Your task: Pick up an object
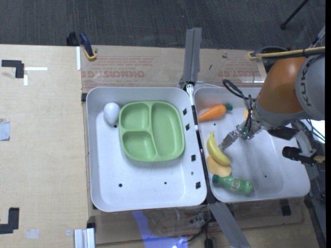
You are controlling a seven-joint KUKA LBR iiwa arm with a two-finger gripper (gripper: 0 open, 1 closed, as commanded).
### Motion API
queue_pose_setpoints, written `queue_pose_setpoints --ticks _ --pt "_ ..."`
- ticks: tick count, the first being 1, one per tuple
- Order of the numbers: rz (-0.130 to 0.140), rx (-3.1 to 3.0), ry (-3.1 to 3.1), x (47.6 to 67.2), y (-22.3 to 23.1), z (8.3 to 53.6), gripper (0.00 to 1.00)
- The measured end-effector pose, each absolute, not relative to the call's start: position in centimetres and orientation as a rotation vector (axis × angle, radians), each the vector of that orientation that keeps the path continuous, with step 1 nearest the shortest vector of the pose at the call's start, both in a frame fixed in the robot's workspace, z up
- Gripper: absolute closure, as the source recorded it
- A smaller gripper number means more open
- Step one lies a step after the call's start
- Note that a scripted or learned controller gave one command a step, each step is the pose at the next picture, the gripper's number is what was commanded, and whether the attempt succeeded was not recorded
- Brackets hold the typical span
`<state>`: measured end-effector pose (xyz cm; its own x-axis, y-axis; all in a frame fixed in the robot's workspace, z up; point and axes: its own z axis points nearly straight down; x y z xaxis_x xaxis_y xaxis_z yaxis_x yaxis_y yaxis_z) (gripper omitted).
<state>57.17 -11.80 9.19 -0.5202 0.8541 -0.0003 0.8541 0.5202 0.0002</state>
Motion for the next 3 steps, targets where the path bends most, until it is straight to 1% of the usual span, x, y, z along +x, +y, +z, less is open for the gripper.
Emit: queue_pose_setpoints --ticks 1,2,3 --pt "0.000 1.589 2.708 63.1 -10.2 9.2 0.00" --pt "-0.001 1.660 2.666 65.9 -11.0 9.2 0.00" --pt "-0.003 1.654 2.664 66.0 -11.1 10.3 1.00"
